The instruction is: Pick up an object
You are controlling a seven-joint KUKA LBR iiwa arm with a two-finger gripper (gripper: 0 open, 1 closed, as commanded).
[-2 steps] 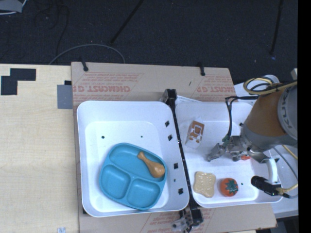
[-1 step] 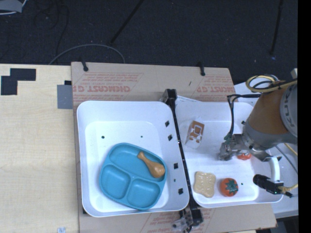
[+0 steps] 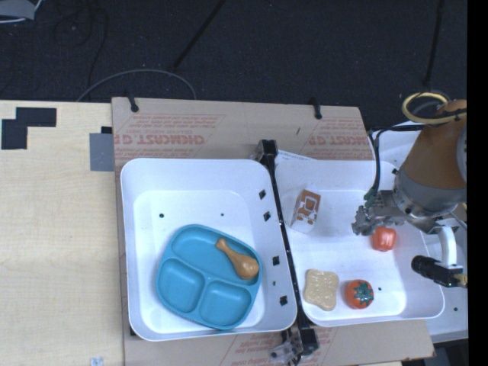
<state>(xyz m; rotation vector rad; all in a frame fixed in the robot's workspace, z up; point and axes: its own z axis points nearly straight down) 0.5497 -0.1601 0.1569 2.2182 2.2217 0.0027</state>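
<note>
My gripper (image 3: 371,219) hangs over the right bin (image 3: 415,311), in its right half, with the grey and orange arm behind it. Just below and right of it lies a small red object (image 3: 384,239), very close to the gripper; I cannot tell whether they touch. A red tomato with a green top (image 3: 359,293) and a tan bread slice (image 3: 321,289) lie near the bin's front edge. A small white and brown box (image 3: 306,210) sits toward the bin's left side.
The left bin (image 3: 145,204) holds a blue divided plate (image 3: 191,296) with a tan toy drumstick (image 3: 238,258) on it. A black divider (image 3: 279,235) runs between the bins. Cardboard lies under both bins. A black part of the arm (image 3: 436,269) sits at the right bin's right edge.
</note>
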